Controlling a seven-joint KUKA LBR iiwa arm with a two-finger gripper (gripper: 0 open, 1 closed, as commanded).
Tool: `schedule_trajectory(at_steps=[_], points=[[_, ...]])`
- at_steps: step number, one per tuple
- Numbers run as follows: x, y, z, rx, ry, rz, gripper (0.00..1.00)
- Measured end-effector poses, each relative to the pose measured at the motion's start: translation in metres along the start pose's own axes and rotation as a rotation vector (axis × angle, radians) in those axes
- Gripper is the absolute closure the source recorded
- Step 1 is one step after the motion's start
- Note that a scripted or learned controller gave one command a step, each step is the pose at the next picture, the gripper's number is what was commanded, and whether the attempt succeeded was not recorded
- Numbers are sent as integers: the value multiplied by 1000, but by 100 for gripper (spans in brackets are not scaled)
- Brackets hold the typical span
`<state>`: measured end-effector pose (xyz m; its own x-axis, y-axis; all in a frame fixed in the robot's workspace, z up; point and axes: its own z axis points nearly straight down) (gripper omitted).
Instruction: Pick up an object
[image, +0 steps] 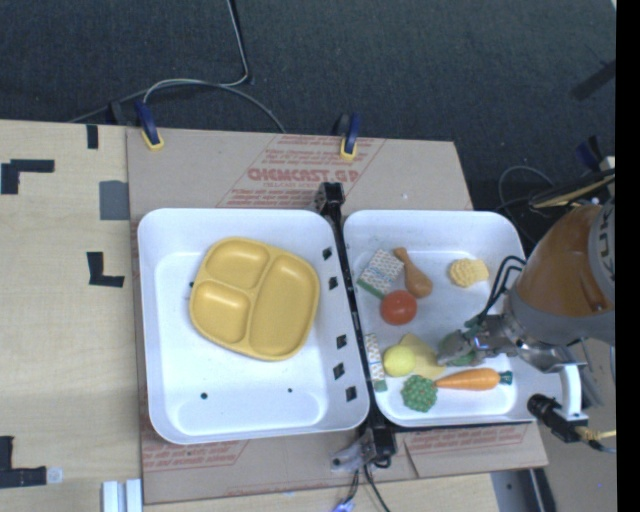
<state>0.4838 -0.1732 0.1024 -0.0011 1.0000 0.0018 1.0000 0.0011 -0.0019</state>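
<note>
Gripper (458, 350) just above carrot (466, 379), touching nothing visibly, finger state unclear

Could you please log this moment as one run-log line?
phase: reaching | gripper: low in right bin, above carrot, beside lemon | held: nothing visible | left bin: yellow plate

Glossy white plastic bins (160, 330), matt yellow plastic tray (255, 297), cardboard sheet (400, 175).
</note>
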Motion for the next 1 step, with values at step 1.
schedule_trajectory(at_steps=[1], points=[[50, 43, -43, -1, -1, -2, 100]])
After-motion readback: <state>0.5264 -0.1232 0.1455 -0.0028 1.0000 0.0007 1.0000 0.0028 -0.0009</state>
